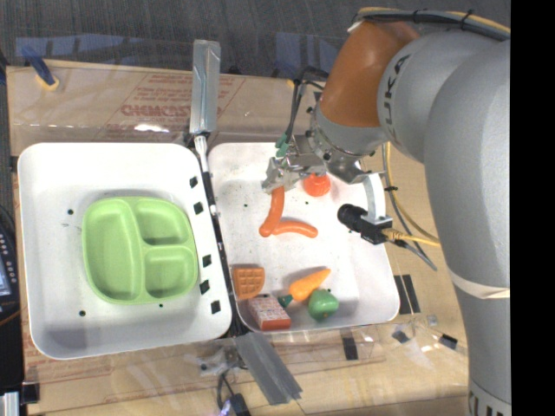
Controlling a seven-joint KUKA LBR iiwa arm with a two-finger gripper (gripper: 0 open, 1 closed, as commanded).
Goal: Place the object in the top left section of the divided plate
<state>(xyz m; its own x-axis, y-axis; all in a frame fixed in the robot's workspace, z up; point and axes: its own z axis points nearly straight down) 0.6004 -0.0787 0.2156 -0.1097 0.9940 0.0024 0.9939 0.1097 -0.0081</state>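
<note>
A green divided plate point(111, 251) lies in the left bin point(43, 189), with one long section on its left and two smaller ones on its right. My gripper point(281, 174) hangs low over the back of the right bin point(381, 276). It is right at the upper end of an orange sausage point(276, 206) that points away from the camera. A second orange sausage point(297, 229) lies crosswise at the first one's near end. A small red-orange round piece point(316, 185) sits just right of the gripper. Nothing can be seen held.
Toy foods crowd the front of the right bin: a waffle point(248, 279), a red box-shaped piece point(270, 312), a carrot point(309, 283) and a green pepper point(323, 304). The black-clipped wall point(211, 232) between the bins separates them from the plate. The arm's grey body point(442, 128) looms over the right side.
</note>
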